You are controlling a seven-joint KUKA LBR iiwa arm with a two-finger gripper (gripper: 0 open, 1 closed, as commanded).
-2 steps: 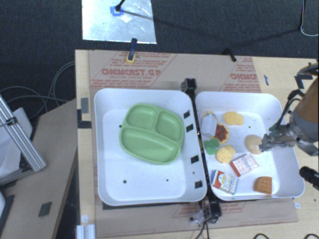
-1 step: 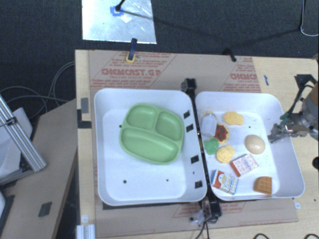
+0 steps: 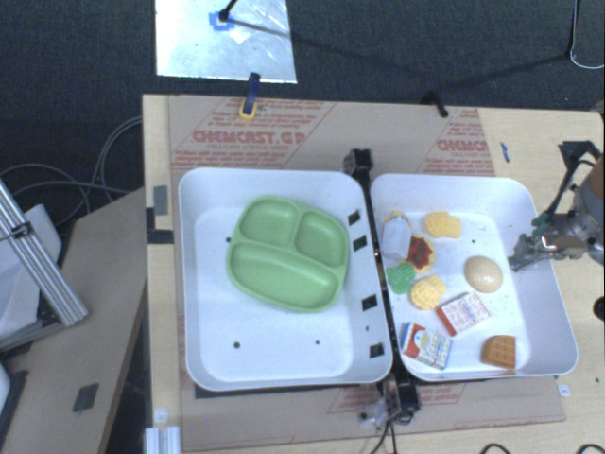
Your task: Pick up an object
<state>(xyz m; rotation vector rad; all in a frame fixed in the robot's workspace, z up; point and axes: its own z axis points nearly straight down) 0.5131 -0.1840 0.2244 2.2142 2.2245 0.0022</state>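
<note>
Gripper (image 3: 531, 250) at right bin's (image 3: 544, 296) three-o'clock rim; grip state impossible to tell.
Beige egg (image 3: 484, 273) nearest, lying apart with bare white floor around; remaining toys crowded toward nine o'clock.

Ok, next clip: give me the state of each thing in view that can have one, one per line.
Green divided plate: upright in the left bin, compartments bare.
Left bin: holds the plate.
Right bin: holds the toy foods, loosely clustered.
Beige egg-shaped toy: lying free in the right bin.
Small red-and-white box: lying flat.
Gripper: at the right bin's right rim, nothing seen held.
</note>
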